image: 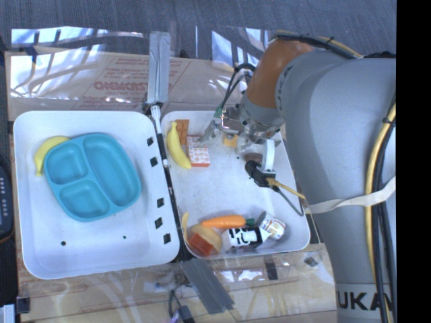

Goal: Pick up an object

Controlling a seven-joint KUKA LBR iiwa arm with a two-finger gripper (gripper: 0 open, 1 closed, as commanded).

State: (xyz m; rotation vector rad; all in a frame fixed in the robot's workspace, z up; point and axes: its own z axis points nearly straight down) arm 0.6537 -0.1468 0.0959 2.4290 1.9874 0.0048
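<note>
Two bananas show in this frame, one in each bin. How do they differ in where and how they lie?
The left-bin banana curves round the upper-left corner of the blue divided plate, which partly covers it; it looks paler. The right-bin banana lies in full view beside the bin's left wall, running top to bottom, next to an orange-patterned block. Both are yellow, curved, and untouched by the gripper.

Blue tray [93,175] left bin; end effector [232,134] over right bin [229,187].
</note>
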